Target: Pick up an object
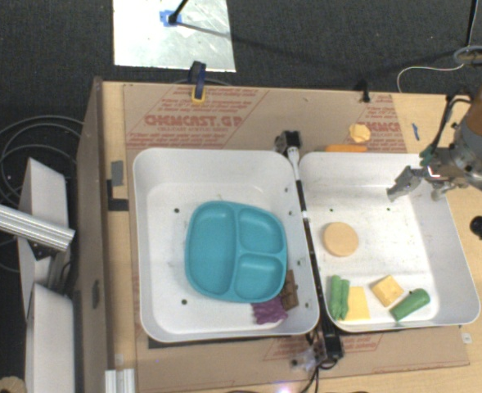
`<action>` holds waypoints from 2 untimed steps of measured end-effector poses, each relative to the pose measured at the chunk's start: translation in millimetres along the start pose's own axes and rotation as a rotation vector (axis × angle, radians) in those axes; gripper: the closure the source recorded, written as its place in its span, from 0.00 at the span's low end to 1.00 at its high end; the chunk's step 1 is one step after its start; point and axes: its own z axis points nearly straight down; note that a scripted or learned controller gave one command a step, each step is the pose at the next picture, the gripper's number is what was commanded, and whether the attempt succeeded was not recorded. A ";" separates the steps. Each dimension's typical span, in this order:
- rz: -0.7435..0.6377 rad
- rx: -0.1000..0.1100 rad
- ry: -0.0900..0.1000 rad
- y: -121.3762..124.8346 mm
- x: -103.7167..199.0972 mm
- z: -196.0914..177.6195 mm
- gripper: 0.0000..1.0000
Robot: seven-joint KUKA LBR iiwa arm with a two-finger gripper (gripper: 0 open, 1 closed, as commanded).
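Here the gripper [406,184] hangs over the right bin [449,244], near that bin's far right corner, with the grey arm [478,150] coming in across the right edge. Whether its fingers are spread or closed I cannot tell; the tip is a small grey shape against the white floor, and nothing can be seen between the fingers.

The pickable things in this bin all lie toward the near edge, apart from the gripper. A round tan disc [340,239] sits nearest it, close to the bin's left wall around mid-length. Along the near edge, from the left corner rightward, lie a green piece [338,295] just beside a flat yellow piece [357,304], then a small yellow block [386,289], then a green cylinder [410,303] tilted toward the near right corner.

The left bin [163,178] carries a teal divided plate [236,250] in its middle. At the plate's near right rim rest a purple lump [267,311] and a dark brown piece [290,292], touching or almost touching each other, close to the bin's near right corner.
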 end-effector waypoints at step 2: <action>-0.001 -0.006 -0.001 -23.1 85.5 130.1 0.00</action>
